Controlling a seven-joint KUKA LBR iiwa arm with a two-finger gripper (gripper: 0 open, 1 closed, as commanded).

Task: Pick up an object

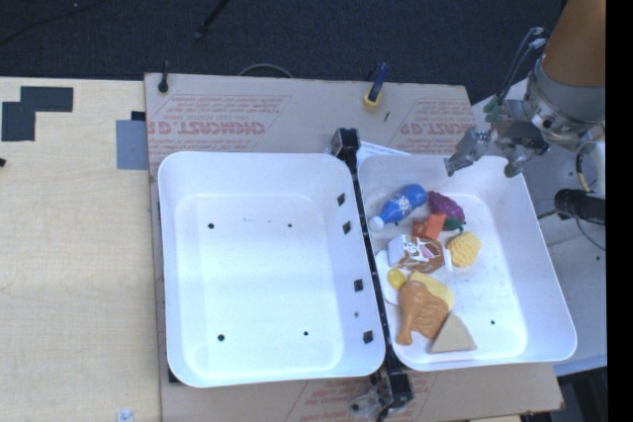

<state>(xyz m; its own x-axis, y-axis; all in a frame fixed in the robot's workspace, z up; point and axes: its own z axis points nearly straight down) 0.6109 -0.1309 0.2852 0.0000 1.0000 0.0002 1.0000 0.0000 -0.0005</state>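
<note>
The gripper [489,153] is being held above the right bin's [524,212] far rim, fingers spread wide, nothing between them. Objects are being kept clustered in that bin, well apart from the gripper: blue bottle [403,205], purple piece [446,208], yellow piece [463,249], orange figure [419,311], tan wedge [453,336].

There is one camera, fixed above the surface [79,242] and looking down on it at a slant. It stands far enough to take in both white bins whole: the left bin [188,212] and the right bin [524,252] lie in the middle and lower part. The dark floor is at the top, and the arm [574,54] comes in from the right.
</note>
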